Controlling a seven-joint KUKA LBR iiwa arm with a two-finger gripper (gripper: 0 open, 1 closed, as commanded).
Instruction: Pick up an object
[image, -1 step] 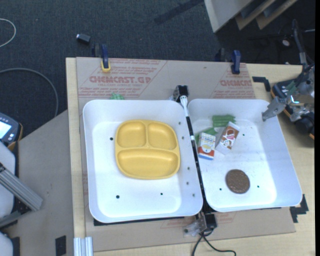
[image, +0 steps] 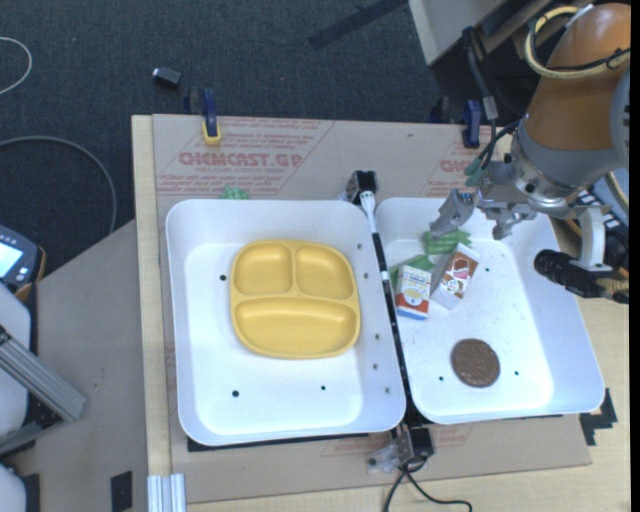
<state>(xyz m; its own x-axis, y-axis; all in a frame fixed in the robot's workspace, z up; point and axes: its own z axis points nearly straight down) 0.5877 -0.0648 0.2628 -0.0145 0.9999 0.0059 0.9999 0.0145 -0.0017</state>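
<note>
Leftward, yellow tray (image: 295, 298); rightward, cartons (image: 414, 288) and cookie (image: 475, 362).

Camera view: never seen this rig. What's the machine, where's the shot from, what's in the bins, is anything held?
One fixed camera looks down at a slant on a bench. The arm, grey with an orange band, reaches in from the right; its gripper hangs over the right bin's far end. That bin has a green item right under the gripper, two small cartons and a brown disc. The left bin has a yellow divided plate. I can't tell whether anything is gripped.
</note>
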